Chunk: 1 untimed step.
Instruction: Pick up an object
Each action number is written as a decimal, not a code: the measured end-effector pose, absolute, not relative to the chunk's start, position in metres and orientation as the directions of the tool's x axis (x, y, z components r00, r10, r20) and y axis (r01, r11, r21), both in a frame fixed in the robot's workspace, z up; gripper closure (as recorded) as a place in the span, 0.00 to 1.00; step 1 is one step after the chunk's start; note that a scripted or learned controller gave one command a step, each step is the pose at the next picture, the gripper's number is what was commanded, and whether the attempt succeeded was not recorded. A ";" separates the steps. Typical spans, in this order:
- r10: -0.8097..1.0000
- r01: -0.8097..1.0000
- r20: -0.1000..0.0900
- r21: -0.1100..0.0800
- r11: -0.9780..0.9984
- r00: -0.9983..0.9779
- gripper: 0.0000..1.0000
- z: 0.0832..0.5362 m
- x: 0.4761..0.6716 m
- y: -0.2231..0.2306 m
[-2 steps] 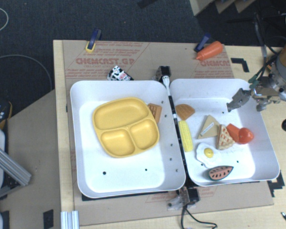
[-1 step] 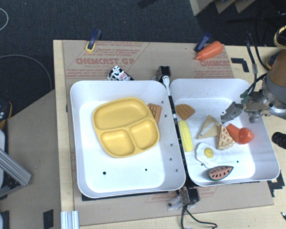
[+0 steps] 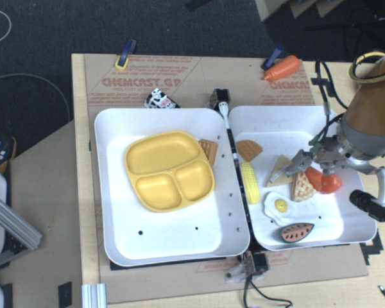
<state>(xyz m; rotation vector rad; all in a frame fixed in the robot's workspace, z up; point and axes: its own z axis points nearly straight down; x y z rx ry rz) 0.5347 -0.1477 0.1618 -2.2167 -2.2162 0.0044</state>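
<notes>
The right bin holds several toy foods. My gripper hangs low over its middle, reaching in from the right, fingers apart and open with nothing between them. A red tomato-like piece lies just below the gripper, and a tan waffle wedge touches its left side. A pale cheese wedge sits to the gripper's left. Also in this bin are a fried egg, a watermelon slice, a corn cob and a brown cookie.
The left bin holds a yellow divided plate and a small waffle piece. On the board behind the bins lie an orange carrot, a black-and-white toy and a yellow-blue clip.
</notes>
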 end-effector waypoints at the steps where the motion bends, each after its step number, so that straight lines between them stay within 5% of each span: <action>1: 1.000 1.000 -0.002 0.016 0.003 -0.003 0.00 0.107 0.545 -0.146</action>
